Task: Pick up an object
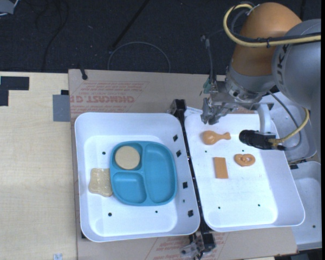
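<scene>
Gripper [212, 114] hangs over the far-left corner of the right bin [260, 210], just above its far edge. Can't tell how wide it stands or whether it has hold of anything: too small and cluttered from this angle.

Likely target, my read: drumstick-shaped piece [214, 137], lying flat just inside that same corner, closest thing to the tool. It lies clear of the bin walls and of its neighbours, so a top-down grab looks open.

Other candidates in the right bin:
- orange bar [221, 167], flat, nearer the bin's middle, long axis running far-to-near
- pretzel-shaped piece [244, 159], toward the right edge, apart from the bar

All three are spread out and none touch, which suits single picks.

Left bin [92, 129] carries a blue divided tray [151, 183] at its centre. A round tan disc [127, 157] sits in the tray's far-left compartment. A pale slab [100, 182] lies on the bin floor against the tray's left edge, so it's harder to get under. Arm [292, 64] is well away from all of this.

Writing: red print on the cardboard sheet [103, 98] under the bins, along its far edge, upside down from here. Letters aren't sharp enough to read with confidence. More red print at the near edge, mostly cut off. No labels on the pieces.
</scene>
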